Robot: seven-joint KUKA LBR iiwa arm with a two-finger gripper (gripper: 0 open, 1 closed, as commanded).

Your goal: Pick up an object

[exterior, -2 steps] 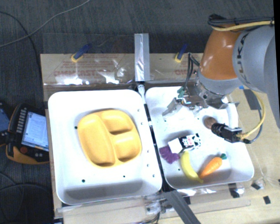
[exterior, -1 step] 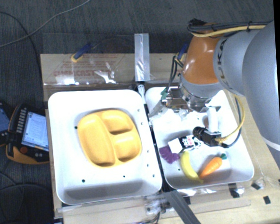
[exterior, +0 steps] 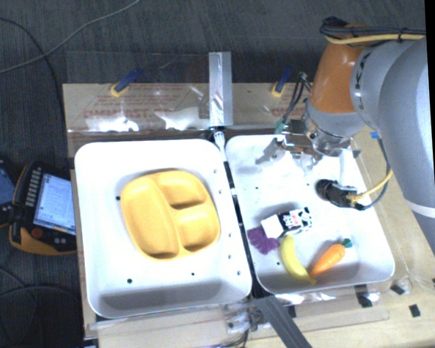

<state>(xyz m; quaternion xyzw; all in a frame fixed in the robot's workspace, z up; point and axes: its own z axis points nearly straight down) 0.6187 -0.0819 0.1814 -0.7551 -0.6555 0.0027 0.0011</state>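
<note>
Camera view puts the gripper (exterior: 305,148) at twelve o'clock in the right bin (exterior: 377,266), its state unreadable. Banana (exterior: 293,258), carrot (exterior: 327,258), cow-patterned block (exterior: 295,221) and purple piece (exterior: 261,240) cluster toward six o'clock; the left bin (exterior: 107,287) holds a yellow tray (exterior: 171,212).

From my remote station I saw dark grey carpet (exterior: 194,24) under a wooden bench (exterior: 77,97). Black cables (exterior: 18,31) trailed over the floor, and a handheld control unit (exterior: 40,210) lay left of the bench. Lighting was even.
</note>
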